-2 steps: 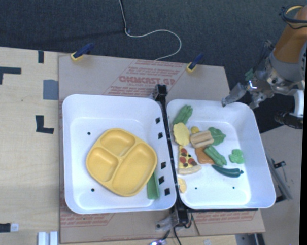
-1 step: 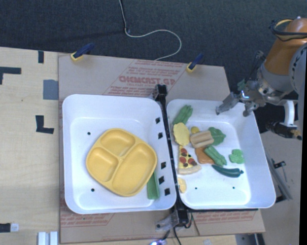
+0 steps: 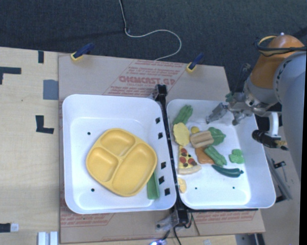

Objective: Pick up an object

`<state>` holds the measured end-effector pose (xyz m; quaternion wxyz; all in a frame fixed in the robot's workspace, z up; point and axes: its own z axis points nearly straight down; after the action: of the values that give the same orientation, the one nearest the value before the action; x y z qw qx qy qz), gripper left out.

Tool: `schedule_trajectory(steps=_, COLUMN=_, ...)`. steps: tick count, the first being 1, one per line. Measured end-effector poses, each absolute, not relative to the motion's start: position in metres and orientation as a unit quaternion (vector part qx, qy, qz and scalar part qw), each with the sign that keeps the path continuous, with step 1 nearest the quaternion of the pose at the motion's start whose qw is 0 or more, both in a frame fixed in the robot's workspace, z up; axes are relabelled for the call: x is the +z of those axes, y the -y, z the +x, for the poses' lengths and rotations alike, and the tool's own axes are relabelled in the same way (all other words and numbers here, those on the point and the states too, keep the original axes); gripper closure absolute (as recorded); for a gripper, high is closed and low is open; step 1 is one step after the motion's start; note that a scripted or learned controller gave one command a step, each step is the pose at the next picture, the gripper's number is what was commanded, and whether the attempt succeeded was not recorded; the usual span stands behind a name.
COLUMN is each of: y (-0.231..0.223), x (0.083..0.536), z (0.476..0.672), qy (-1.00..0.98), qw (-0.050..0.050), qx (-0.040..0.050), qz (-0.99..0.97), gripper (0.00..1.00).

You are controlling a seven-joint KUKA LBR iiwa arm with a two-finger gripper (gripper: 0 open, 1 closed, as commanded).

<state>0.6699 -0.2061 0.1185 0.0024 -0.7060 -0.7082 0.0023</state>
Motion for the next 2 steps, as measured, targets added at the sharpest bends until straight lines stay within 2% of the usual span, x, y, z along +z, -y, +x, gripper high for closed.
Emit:
schedule_trajectory(steps=1, y=0.204, x=0.082, z=0.67, qy=0.708, qw=0.001, qx=0.0017, qz=-0.706, gripper=0.0)
schedule_trajectory(steps=2, y=0.204, x=0.095, z=0.671, qy=0.709, qw=-0.001, qx=0.001, qz=-0.705, gripper=1.0)
